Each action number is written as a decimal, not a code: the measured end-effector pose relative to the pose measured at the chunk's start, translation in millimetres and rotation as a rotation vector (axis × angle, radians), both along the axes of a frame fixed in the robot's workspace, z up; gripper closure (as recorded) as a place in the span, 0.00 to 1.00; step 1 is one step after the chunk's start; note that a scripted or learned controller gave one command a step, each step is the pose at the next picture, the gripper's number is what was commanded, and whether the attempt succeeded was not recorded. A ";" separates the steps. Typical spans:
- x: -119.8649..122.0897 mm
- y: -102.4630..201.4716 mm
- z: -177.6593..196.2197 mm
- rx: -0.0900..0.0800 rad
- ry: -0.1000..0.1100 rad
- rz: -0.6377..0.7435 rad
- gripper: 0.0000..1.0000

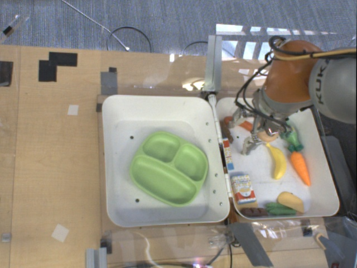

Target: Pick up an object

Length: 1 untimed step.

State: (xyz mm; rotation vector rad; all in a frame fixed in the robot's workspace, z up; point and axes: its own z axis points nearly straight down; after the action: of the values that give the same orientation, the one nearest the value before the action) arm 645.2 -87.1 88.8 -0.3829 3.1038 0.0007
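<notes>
Camera view: the arm (312, 77) reaches in from the right, its gripper (257, 140) low over the far part of the right bin (329, 205). The fingers look spread with nothing between them, so the pick seems not yet made. Just right of the gripper lies a banana (277, 161), the likeliest target, with a carrot (300, 167) beside it. Nearer sit a small carton (242, 187), a green pod (280, 209) and a tan piece (292, 201). The left bin (114, 205) holds a green divided plate (169, 167).

Pincer (257, 140) hangs in right bin (329, 197) beside banana (278, 162), w/ carrot (301, 167) near; green divided plate (169, 167) occupies left bin (114, 149).
</notes>
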 end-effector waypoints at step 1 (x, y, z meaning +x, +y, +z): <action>-48.6 -43.3 0.9 -0.003 0.002 -0.044 0.00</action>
State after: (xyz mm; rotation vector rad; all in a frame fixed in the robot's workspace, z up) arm 596.6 -130.3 89.7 -0.3144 3.1143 -0.0047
